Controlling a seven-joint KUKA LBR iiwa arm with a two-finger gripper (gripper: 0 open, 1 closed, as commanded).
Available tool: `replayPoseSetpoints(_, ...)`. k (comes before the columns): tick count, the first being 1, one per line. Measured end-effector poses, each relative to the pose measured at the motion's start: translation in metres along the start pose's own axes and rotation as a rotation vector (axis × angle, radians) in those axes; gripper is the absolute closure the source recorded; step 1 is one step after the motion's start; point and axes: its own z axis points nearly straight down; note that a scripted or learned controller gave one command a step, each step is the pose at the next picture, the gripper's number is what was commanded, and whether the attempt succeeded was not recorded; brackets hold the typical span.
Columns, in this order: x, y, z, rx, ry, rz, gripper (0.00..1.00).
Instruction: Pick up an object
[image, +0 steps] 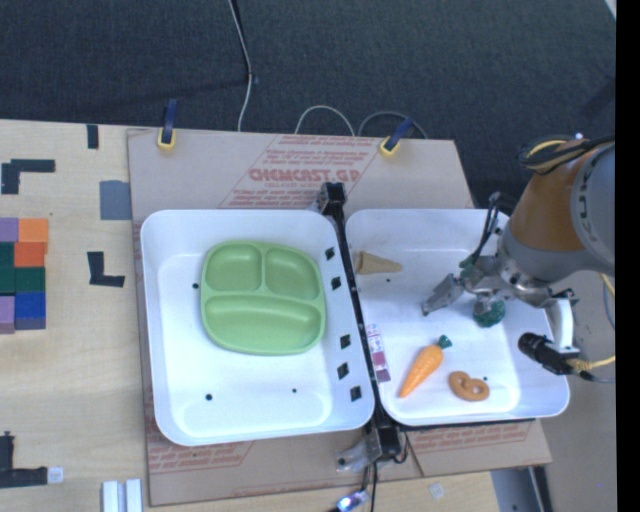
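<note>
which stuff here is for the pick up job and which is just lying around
For the job:
end effector
carrot
pretzel
teal object
tan wedge
right bin

Lying about:
green divided plate
left bin
coloured blocks

arm (565, 215) cut off at right edge

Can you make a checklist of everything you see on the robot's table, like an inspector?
Surface: cardboard sheet under two white bins, left bin and right bin.
Job's things: carrot, pretzel, tan wedge and a small teal thing, all in the right bin.
Clutter: green divided plate in the left bin.
Grippers: pincer low over the right bin beside the teal thing; open or shut, can't tell.
Cables: thin cable running up from the cardboard; wire loops at its top edge.
Surroundings: coloured blocks at far left; dark carpet.
</note>
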Motion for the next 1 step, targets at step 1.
replayPoseSetpoints(1, 0.0001, 0.0011, -0.0128, -0.004, -0.001, -0.001, 1.00)
